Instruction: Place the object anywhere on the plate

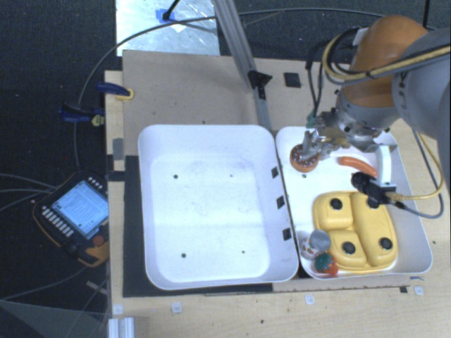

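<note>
In the upper left corner of the right bin (310, 199), you have the gripper (310, 148) set straight over a small brown round object (304, 163). This object lies on the bin floor, close to the side that faces the left bin (211, 210). The gripper covers the top of the object. From this slant you cannot tell whether the claw is wide, narrow or closed on it.

The object is apart from the yellow plate (363, 227), which sits toward the lower right of the same bin. The plate has three rounded sections, each marked with one black dot. Just right of the gripper, an orange curved piece (356, 165) lies on the bin floor above the plate. At the plate's lower left edge you see a small grey thing (319, 239) and, just below it, a small red and green thing (324, 262). Both are too small to name.

The grey arm (423, 90) with its orange band reaches in from the upper right of the frame. At the left edge of the frame a hand-held control pendant (74, 213) lies off the bench with its blue screen lit. The writing on it is too small to read. Three black tabs (280, 202) stand along the edge between the bins, and any marks on them cannot be read.
</note>
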`<state>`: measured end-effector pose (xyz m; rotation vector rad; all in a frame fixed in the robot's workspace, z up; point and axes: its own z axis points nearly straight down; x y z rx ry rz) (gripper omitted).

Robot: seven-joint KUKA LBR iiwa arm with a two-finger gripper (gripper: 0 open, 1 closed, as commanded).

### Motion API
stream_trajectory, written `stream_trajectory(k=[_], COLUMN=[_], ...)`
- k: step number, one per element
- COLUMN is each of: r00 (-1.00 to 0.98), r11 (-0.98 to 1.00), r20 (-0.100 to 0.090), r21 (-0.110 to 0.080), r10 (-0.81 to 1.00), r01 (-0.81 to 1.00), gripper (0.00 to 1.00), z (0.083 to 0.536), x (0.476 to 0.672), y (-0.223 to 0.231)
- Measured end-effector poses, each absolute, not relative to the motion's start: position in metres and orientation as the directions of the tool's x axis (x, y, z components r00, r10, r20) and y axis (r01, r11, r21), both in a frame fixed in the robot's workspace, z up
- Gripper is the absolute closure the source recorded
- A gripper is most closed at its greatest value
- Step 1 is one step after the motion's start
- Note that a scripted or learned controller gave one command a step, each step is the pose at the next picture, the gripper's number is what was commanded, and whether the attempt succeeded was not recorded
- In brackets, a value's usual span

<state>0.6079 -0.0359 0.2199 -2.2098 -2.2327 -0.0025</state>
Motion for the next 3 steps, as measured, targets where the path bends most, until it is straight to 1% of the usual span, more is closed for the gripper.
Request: stream_trajectory(k=[1, 2, 3], r00=[-0.010, -0.009, -0.010], r11=[0.010, 0.009, 0.010], r20=[0.002, 0.001, 0.003], r21=[0.002, 0.002, 0.003], r10=[1.000, 1.000, 1.000], r01=[1.000, 1.000, 1.000], gripper=[1.00, 1.00, 1.00], z=[0.225, 0.216, 0.232], x=[0.611, 0.615, 0.613], y=[0.008, 0.064, 0.121])
